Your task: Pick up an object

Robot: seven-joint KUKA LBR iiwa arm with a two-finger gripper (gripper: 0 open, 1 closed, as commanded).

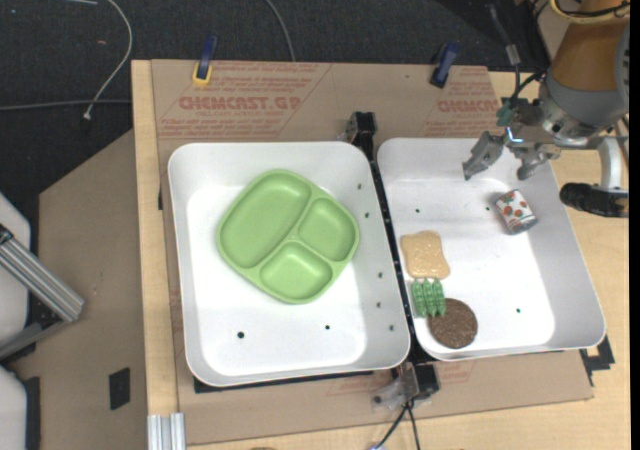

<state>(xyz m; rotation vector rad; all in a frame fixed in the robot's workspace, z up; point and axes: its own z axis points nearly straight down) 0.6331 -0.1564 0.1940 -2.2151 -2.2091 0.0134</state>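
The pincer, fingers spread apart and holding nothing, hovered over the right bin just above a small can lying near its far right side.

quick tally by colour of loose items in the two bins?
Green: 2, the divided plate in the left bin and the small green toy in the right bin
Tan: 1, the bread slice
Brown: 1, the round patty
White with red spots: 1, the small can
Total: 5
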